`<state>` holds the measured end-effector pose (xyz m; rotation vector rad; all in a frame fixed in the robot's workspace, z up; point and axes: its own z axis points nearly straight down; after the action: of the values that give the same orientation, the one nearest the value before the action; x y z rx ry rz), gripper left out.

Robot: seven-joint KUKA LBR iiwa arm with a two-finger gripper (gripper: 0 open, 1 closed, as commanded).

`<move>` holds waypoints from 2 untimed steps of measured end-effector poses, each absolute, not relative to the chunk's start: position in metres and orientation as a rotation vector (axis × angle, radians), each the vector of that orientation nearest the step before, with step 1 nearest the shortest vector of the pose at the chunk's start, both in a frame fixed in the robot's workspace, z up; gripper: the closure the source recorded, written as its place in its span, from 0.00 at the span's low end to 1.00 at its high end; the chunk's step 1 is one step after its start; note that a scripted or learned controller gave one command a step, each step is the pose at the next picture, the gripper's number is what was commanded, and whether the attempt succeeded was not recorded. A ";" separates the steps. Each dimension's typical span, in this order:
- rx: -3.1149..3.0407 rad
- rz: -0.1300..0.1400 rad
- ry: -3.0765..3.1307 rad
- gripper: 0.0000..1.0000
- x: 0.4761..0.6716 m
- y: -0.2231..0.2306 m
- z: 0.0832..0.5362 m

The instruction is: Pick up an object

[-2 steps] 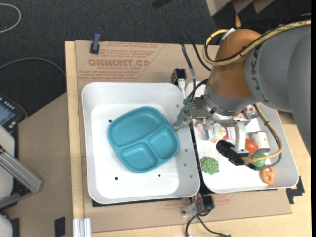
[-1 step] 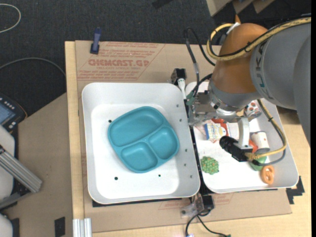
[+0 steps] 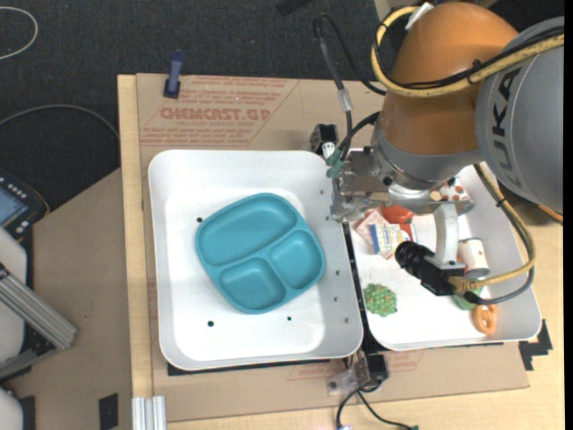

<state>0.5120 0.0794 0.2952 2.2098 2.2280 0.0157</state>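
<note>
The arm reaches in from the right and hangs over the upper half of the right bin (image 3: pixel 421 334). Its gripper (image 3: pixel 363 206) points down near that bin's left wall, and the wrist hides most of it. Just beneath it lies a small white carton with red and blue print (image 3: pixel 380 235), next to a red piece (image 3: pixel 397 214). A green bumpy toy (image 3: pixel 381 300) lies at the bin's front left. A white cylinder with a red and yellow label (image 3: pixel 474 256) lies to the right. An orange piece (image 3: pixel 484 318) rests at the front right corner.
The left bin (image 3: pixel 179 195) holds a teal divided plate (image 3: pixel 260 252) in its middle. The wall between the two bins runs close to the gripper's left side. A cardboard sheet (image 3: pixel 215 110) lies behind the bins, with a blue clip (image 3: pixel 173 73) on its far edge.
</note>
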 end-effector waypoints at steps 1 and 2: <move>2.210 0.030 2.218 1.00 0.483 0.086 0.484; 2.219 -0.015 2.233 1.00 0.478 0.144 0.369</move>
<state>0.4779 0.1442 0.3692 2.2191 2.2327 -0.0148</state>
